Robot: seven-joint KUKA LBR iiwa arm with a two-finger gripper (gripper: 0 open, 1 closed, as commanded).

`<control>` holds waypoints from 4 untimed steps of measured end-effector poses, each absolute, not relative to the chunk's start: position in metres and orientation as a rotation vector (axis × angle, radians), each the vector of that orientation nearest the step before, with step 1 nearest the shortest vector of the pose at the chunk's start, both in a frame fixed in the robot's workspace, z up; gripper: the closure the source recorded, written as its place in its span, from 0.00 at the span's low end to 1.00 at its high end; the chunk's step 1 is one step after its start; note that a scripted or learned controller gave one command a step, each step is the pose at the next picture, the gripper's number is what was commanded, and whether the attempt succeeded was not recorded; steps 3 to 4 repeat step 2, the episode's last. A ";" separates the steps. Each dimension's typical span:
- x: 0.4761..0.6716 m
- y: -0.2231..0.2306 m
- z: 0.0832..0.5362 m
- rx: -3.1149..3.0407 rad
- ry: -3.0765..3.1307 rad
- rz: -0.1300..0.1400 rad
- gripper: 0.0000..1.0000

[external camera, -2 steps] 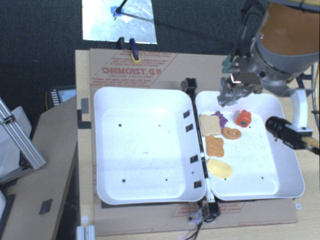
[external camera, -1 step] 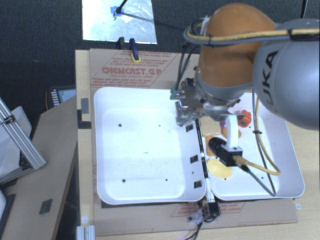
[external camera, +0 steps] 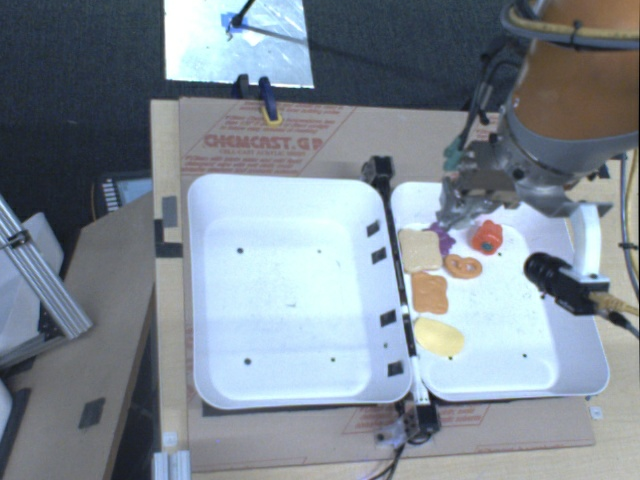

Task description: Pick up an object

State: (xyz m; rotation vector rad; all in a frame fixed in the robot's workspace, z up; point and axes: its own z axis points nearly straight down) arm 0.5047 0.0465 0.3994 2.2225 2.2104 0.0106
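Note:
The right bin [external camera: 570,363] holds several small toy foods. A beige toast slice [external camera: 420,251] lies by the divider, and a purple piece [external camera: 443,238] sits at its upper right corner. Close by are a red-orange round piece [external camera: 488,236], a brown pretzel [external camera: 463,266], an orange slab [external camera: 430,292] and a yellow disc [external camera: 440,337]. My gripper [external camera: 452,216] hangs low over the bin's far left part, right above the purple piece and the toast's corner. Its tip partly hides the purple piece.
The left bin [external camera: 290,288] lies beside the right one, with a black hinged divider [external camera: 395,278] between them. A black cylindrical part [external camera: 556,278] juts over the right bin's right side. The arm's orange band [external camera: 585,48] looms over the top right.

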 end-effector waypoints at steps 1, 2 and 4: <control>0.524 0.110 0.412 2.210 2.230 0.008 1.00; 0.485 0.107 0.370 2.219 2.226 -0.003 1.00; 0.485 0.107 0.370 2.219 2.226 -0.003 1.00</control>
